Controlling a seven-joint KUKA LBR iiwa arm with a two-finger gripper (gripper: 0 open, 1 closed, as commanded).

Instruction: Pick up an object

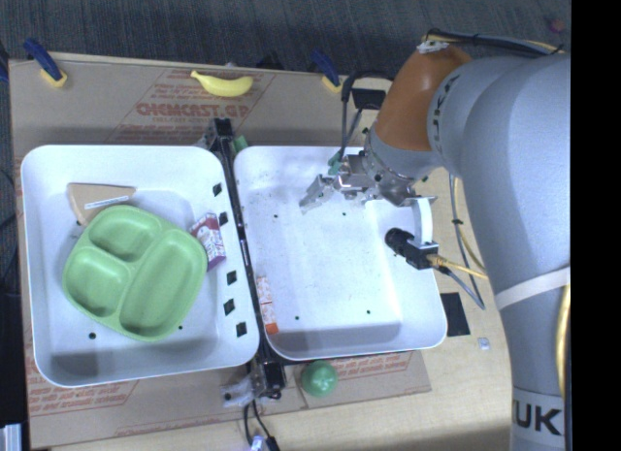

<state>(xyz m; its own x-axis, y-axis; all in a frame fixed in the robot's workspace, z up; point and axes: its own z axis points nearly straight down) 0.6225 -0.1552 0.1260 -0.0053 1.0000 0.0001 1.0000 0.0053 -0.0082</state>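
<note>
The arm (456, 119) reaches in from three o'clock and the pincer (318, 190) hangs over the right bin (388, 328), up toward its twelve o'clock edge, fingers spread with nothing between them. No grasp made, so by my read the pick has yet to be won. The candidates all lie in the left bin (58, 362): a green divided plate (136, 270) at its centre, a tan wedge (92, 197) at the plate's eleven o'clock, and a small dark-red packet (210, 238) at its two o'clock, against the bin wall. A green ball (317, 377) rests on the surface (388, 381) at six o'clock, outside the bins. What's left: travel toward nine o'clock, descend, close, lift.
</note>
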